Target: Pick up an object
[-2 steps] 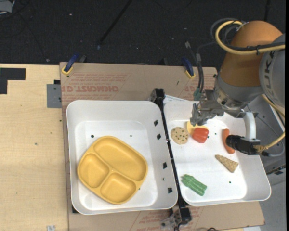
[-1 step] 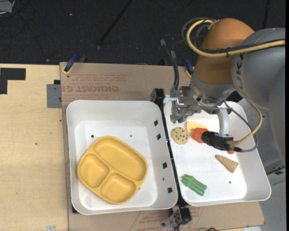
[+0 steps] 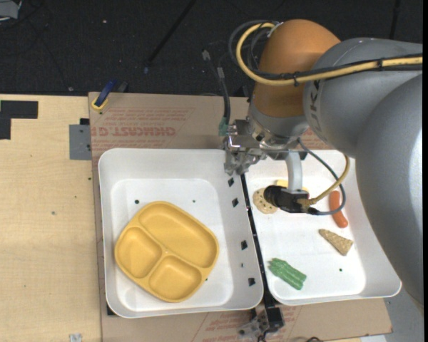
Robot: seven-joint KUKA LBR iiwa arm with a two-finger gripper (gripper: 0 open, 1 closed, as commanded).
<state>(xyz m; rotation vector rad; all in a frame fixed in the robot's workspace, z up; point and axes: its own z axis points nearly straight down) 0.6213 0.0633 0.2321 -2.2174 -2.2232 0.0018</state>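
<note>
My gripper [image 3: 235, 164] hangs over the far end of the rim between the two bins, under the orange-banded wrist. In the right bin [image 3: 374, 280] lie a round brown cookie [image 3: 265, 202], a small yellow piece [image 3: 279, 185] just behind it, an orange sausage-shaped item [image 3: 335, 209], a tan wedge [image 3: 337, 241] and a green pea pod [image 3: 287, 273]. The cookie is the nearest of these, a little to the right of and in front of the gripper. Nothing shows held in the gripper.
A yellow divided plate [image 3: 167, 250] takes up most of the left bin [image 3: 114, 169]. Both bins rest on brown cardboard [image 3: 164, 120] over a wooden bench. The arm's grey body covers the right bin's far right side.
</note>
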